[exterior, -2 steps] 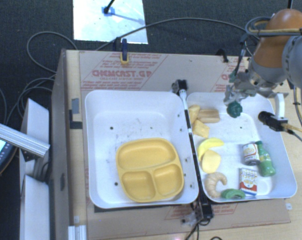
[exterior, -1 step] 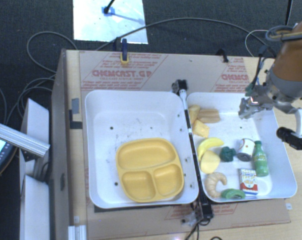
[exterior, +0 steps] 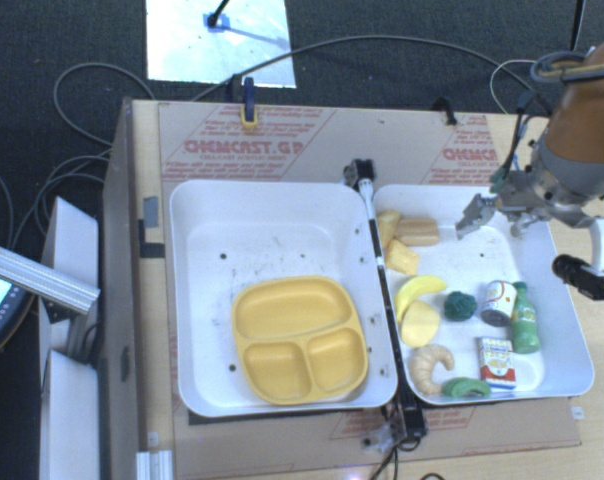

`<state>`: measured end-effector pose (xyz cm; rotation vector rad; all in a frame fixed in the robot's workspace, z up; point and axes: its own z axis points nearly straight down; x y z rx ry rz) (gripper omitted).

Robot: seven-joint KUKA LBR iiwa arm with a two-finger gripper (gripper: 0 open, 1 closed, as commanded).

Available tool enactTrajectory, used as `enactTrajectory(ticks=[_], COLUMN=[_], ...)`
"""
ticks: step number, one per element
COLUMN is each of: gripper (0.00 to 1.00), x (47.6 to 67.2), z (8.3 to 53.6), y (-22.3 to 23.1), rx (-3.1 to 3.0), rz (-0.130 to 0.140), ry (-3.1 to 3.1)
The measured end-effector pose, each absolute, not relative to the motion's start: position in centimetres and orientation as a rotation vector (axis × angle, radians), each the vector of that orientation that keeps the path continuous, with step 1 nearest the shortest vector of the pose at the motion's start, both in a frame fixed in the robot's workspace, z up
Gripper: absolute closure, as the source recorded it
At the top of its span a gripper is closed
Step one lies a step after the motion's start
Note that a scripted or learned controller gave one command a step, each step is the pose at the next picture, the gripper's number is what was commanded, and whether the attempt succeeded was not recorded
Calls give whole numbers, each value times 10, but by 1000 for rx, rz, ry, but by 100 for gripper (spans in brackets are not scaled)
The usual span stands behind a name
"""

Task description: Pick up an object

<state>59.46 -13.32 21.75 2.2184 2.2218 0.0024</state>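
Gripper [exterior: 500, 218] above rear right part of right bin [exterior: 574, 340], over bare white floor. Two fingers [exterior: 474, 212] spread apart, nothing between them. Grey arm with orange band [exterior: 592, 108] entering from right edge.

Candidate objects all in right bin, none lifted:
- tan block [exterior: 417, 232] near rear left corner, long axis left-right, just left of the gripper but apart from it
- yellow wedge [exterior: 402, 258] just in front of the block, close to the left wall
- banana [exterior: 420, 290] mid-left, long axis slanted, higher end toward right
- pale yellow piece [exterior: 419, 323] touching banana's front side
- broccoli [exterior: 459, 305] just right of banana
- can [exterior: 498, 303] lying tilted, open end facing front-left
- green bottle [exterior: 525, 320] lying down, touching can's right side, long axis front-back, cap toward rear
- small box [exterior: 496, 361] in front of can, long axis front-back
- curled tan pastry [exterior: 431, 365] front left
- green pod-shaped item [exterior: 465, 388] against front wall, long axis left-right

Open room: rear right quarter of the bin floor under the gripper; narrow strip along right wall beside bottle. Left side and front crowded, items touching or near walls.

Left bin [exterior: 282, 223]: yellow divided tray [exterior: 300, 340] at front, right edge near the shared wall; rear half bare
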Motion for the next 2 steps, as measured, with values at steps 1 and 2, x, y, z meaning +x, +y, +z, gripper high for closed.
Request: enactTrajectory(ticks=[1,2], gripper=[0,0], x=[549,527], z=[157,87], y=[-116,-127], rx=[2220,2216], rz=[0,8], ry=[2224,2217])
